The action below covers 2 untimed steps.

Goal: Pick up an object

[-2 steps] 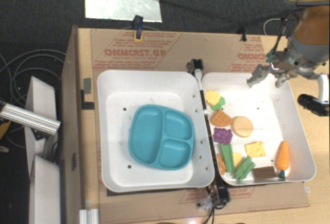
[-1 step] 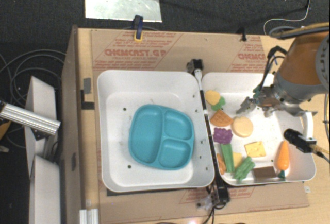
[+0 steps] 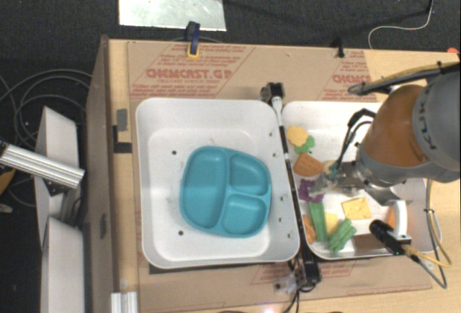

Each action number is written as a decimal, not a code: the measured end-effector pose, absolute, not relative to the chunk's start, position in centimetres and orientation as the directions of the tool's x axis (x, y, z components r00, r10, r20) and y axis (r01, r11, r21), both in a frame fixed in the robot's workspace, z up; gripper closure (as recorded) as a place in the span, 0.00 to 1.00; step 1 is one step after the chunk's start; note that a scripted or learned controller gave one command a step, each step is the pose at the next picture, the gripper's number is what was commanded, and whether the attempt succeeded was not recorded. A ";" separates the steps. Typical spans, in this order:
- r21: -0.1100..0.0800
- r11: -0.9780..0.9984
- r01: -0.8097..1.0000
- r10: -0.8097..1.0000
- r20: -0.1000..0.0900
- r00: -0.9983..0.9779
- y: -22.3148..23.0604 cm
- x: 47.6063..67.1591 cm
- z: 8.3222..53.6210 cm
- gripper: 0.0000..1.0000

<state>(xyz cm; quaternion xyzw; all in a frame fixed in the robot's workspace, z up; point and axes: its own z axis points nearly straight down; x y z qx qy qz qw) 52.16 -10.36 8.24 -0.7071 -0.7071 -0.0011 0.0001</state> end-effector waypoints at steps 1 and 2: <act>0.009 0.004 1.000 1.000 -0.004 -0.004 -14.7 59.4 8.6 0.00; 0.011 0.007 1.000 1.000 -0.001 -0.007 -11.3 57.8 19.7 0.00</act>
